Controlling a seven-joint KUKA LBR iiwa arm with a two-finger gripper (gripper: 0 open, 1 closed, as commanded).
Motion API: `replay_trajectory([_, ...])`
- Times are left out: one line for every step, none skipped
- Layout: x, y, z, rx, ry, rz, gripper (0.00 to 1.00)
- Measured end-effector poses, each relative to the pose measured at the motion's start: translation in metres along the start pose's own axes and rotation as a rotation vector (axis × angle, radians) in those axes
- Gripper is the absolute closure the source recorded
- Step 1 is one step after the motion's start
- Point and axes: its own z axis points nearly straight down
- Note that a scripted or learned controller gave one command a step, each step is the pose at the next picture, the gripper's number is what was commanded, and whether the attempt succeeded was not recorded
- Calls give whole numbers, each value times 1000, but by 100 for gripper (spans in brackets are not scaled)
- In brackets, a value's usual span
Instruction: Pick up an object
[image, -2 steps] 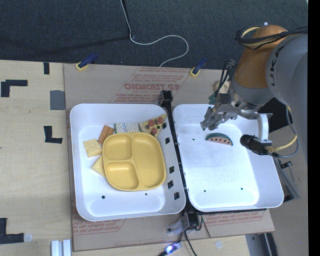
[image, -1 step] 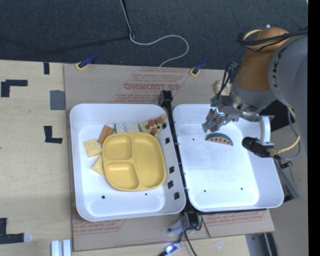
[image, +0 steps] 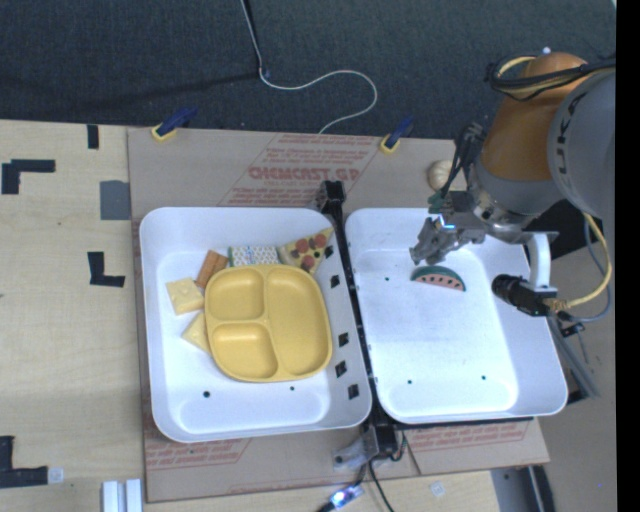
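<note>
Grey arm (image: 560, 120) reaches in from right; tool (image: 436, 243) pointed down.

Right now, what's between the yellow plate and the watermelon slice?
In the camera view, the bins' white walls with black clips, then bare bin floor, separate the yellow plate from the watermelon slice.

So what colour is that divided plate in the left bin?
Pale yellow plate, plain, no pattern; seen in the camera view.

A wooden bench (image: 60, 330) bears cardboard (image: 300, 165) under two white bins (image: 165, 400).
</note>
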Motion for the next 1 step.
replay_trajectory([-1,1,5,1,-1,0,100])
